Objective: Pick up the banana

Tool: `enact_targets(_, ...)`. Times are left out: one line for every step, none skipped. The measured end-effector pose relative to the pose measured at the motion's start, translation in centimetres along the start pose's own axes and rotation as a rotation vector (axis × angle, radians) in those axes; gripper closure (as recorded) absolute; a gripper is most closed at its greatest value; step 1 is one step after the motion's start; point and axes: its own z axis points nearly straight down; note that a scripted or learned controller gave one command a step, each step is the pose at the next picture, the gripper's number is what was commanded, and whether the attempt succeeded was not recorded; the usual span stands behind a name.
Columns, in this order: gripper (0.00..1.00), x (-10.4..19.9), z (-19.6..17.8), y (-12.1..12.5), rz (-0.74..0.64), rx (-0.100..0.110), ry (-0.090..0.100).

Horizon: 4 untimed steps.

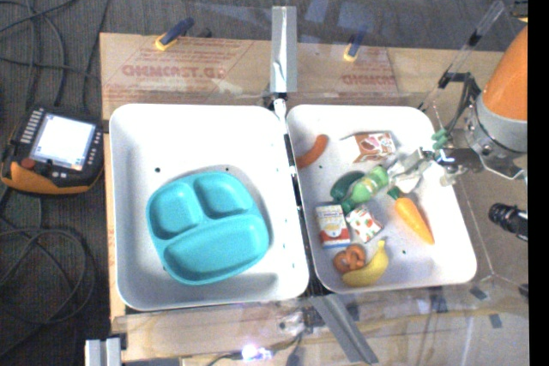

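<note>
Pre-grasp stage: gripper (446, 157) at right bin's (446, 268) right rim, finger state unclear, needs reaching near-left to banana (367, 267) beside pretzel (350, 257).

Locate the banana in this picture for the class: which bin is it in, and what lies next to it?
The banana lies in the right bin, near its front edge, touching a pretzel and just below two small cartons.

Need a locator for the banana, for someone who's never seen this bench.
Take the right-hand white bin and go to its near edge, left of centre. The banana lies there, yellow and curved, touching a brown pretzel on its left. The carrot further right is orange and straight.
</note>
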Motion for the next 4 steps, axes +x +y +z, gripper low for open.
enact_targets(0.0,2.4,14.1,-3.2,-0.094,-0.001,0.001)
enact_targets(0.0,-2.1,16.4,-2.7,-0.086,-0.013,0.003)
enact_targets(1.0,-2.3,15.6,-2.5,-0.084,-0.016,-0.002)
enact_targets(1.0,-4.0,16.1,2.6,-0.005,-0.015,-0.003)
